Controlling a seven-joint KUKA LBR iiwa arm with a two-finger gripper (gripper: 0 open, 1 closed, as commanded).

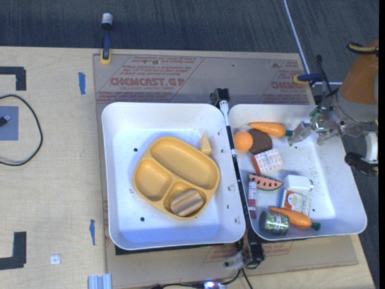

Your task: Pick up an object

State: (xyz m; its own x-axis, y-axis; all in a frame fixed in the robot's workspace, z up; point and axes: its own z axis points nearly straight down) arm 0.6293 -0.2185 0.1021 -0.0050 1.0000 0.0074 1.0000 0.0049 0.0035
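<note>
Pincer (299,133) low over right bin (337,161), upper part, tips just right of carrot (268,128); finger spread cannot be told, nothing seen between fingers. Orange ball (243,141) touching dark brown piece (260,140) below carrot. Watermelon slice (265,182), white carton (298,191), green can (276,222) nearer front. Left bin (120,179): yellow divided tray (174,174).

We see two shallow white plastic bins (120,161), smooth and faintly glossy, on a pale matt wooden bench (48,179). At frame centre the yellow divided plastic tray (180,161) looks satin-smooth. At lower right, the small green can (277,223) seems shiny metal, perhaps.
</note>
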